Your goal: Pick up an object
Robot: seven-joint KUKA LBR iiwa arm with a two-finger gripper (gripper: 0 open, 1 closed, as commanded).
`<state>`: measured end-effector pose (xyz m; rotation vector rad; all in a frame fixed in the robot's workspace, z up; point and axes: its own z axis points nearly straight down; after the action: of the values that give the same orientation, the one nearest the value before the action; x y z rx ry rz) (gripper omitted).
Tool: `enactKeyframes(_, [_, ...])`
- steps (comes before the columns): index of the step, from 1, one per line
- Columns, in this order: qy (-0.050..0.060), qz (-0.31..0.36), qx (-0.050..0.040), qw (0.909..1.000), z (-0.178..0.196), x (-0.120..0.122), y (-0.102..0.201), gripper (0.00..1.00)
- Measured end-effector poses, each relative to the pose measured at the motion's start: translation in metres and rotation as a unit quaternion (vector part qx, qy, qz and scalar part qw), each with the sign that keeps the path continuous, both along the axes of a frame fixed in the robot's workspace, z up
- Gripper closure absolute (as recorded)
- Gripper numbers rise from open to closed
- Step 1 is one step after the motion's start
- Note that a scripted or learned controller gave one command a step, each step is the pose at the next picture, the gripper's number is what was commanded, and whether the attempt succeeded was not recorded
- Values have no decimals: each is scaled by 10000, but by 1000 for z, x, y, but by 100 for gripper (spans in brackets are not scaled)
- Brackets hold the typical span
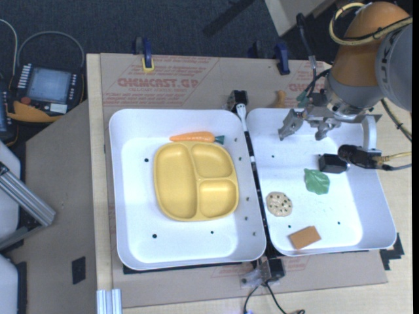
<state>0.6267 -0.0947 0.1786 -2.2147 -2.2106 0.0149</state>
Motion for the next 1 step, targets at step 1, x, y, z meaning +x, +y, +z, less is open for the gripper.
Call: enactKeyframes(1, [-71,11,-7,10000,8,3,0,0])
